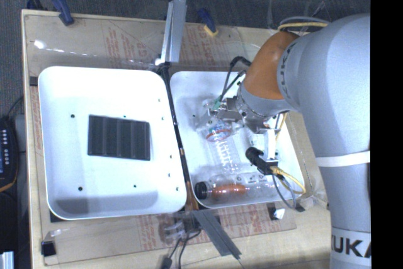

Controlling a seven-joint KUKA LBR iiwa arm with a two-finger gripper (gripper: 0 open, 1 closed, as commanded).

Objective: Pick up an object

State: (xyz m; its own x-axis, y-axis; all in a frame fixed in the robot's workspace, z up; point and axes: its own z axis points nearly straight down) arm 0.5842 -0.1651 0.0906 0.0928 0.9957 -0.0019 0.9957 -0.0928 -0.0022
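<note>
In the right bin (189, 91) a clear plastic bottle (223, 147) with a red and blue label lies lengthwise near the middle. A second clear bottle (236, 189) with brownish contents and a black cap lies along the bin's near wall. My gripper (217, 111) reaches down from the orange-banded wrist and sits right over the top end of the labelled bottle. The wrist body hides how it meets the bottle.
The left bin (56, 91) holds a flat dark ribbed rectangle (119, 137). A metal bar (172, 28) stands at the back between the bins. Blue clamps (63, 9) sit on the bench's far edge. Yellow cables (286, 181) hang by the right bin's near corner.
</note>
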